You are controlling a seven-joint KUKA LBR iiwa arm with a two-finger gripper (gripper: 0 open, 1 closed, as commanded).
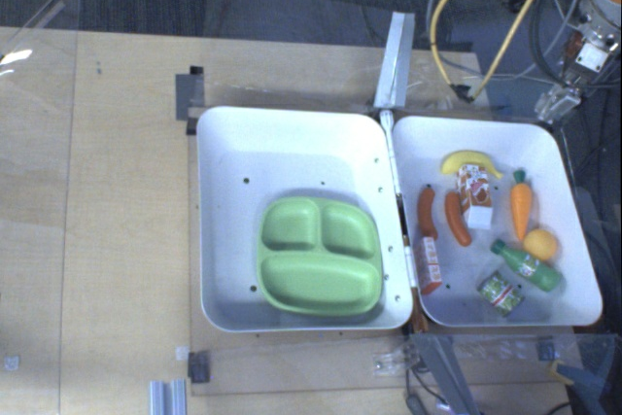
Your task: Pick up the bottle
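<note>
The bottle (526,266) is green with a label and lies on its side in the right bin (564,311), near that bin's front right corner. A yellow lemon (541,244) touches its upper side. My gripper (561,101) hangs above the right bin's far right corner, well behind the bottle and apart from it. Nothing shows in the gripper.
The right bin also holds a banana (469,162), a small carton (474,194), a carrot (522,206), two sausages (457,217), a red packet (429,265) and a green packet (500,293). A green divided tray (319,255) sits in the left bin (224,209). Cables (486,5) hang at the back right.
</note>
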